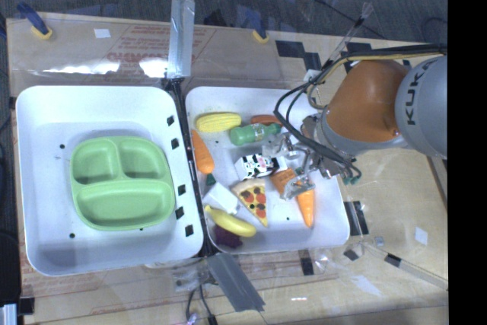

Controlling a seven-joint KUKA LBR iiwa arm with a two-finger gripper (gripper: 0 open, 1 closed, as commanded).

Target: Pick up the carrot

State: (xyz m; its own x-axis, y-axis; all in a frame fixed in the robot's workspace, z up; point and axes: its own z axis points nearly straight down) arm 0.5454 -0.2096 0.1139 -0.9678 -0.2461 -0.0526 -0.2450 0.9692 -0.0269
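I've got the gripper (298, 173) low in the right bin (335, 236), just over the carrot (306, 207) near the front right corner, beside the pizza slice (253, 200). Can't tell how the jaws stand, cables block them. Second carrot (202, 154) lies along the left wall.

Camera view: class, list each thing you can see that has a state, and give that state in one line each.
green divided plate: upright, flat in left bin
corn cob: lying on its side
green bottle: lying on its side
carrot: lying in right bin, tip toward the near wall
banana: lying flat
pizza slice: lying flat
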